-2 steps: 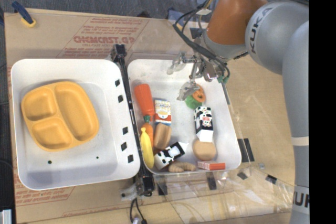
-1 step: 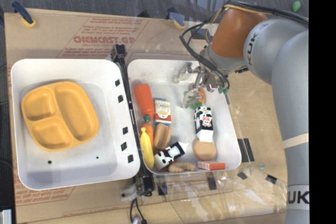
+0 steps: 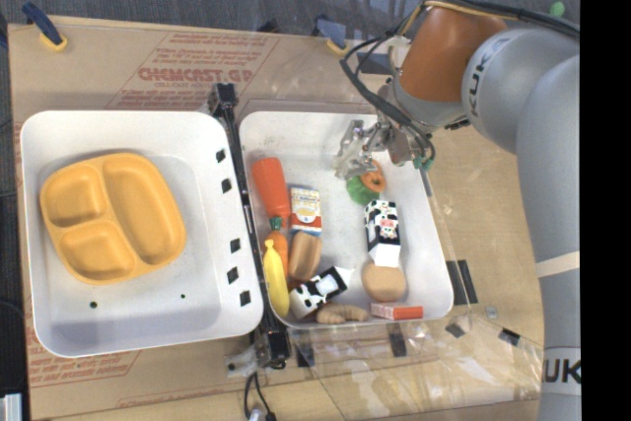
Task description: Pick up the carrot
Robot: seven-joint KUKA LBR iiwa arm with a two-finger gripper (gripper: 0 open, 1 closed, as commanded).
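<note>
- Nearest edge of the right bin [image 3: 441, 251]: I see a small red-and-white box [image 3: 397, 312] and a tan peanut-shaped piece [image 3: 342, 315] lying against the near wall, almost no slack between them and the rim.
- Just behind those: a round bread roll [image 3: 384, 282], a cow-print carton [image 3: 321, 288] lying tilted, a banana [image 3: 275, 277] running along the left wall.
- Mid bin, left side: a hot dog bun [image 3: 304, 254] touching a small orange piece [image 3: 278, 241]; beyond it the carrot [image 3: 271, 186], long, orange-red, lying just beside the left wall and pointing away from me. A small printed carton [image 3: 306, 209] sits right against its right side, so room there is tight.
- Mid bin, right side: a second cow-print carton [image 3: 383, 232] lying near the right wall.
- Open white floor shows in the far left part of the bin, past the carrot's tip.
- Far right of the bin: gripper [image 3: 361, 153] low over a small orange-and-green item [image 3: 371, 180], well apart from the carrot. I cannot tell its state.
- Left bin [image 3: 118, 315]: yellow divided tray [image 3: 110, 215], wide bare margins around it.
</note>
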